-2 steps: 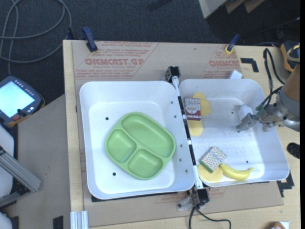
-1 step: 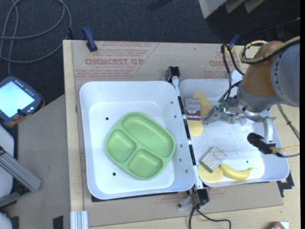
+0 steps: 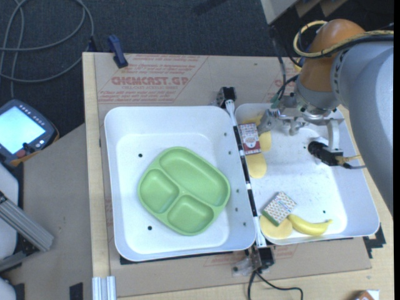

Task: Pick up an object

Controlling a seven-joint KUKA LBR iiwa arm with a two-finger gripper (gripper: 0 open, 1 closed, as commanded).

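Note:
My gripper (image 3: 301,125) hangs over the back part of the right bin (image 3: 325,186), below the orange band of the wrist. Just to its left a small red-and-white box (image 3: 249,137) lies against the bin's left wall. Pale yellow pieces (image 3: 257,165) lie beside and below that box. Near the bin's front lie a patterned green-and-white box (image 3: 279,207), a banana (image 3: 310,225) and a yellow round piece (image 3: 275,229). I see nothing held under the gripper.
The left bin (image 3: 125,136) holds a green divided plate (image 3: 183,190). A black clamp (image 3: 226,95) sits at the back where the two bins meet. A blue clip (image 3: 117,50) lies on the cardboard behind the left bin.

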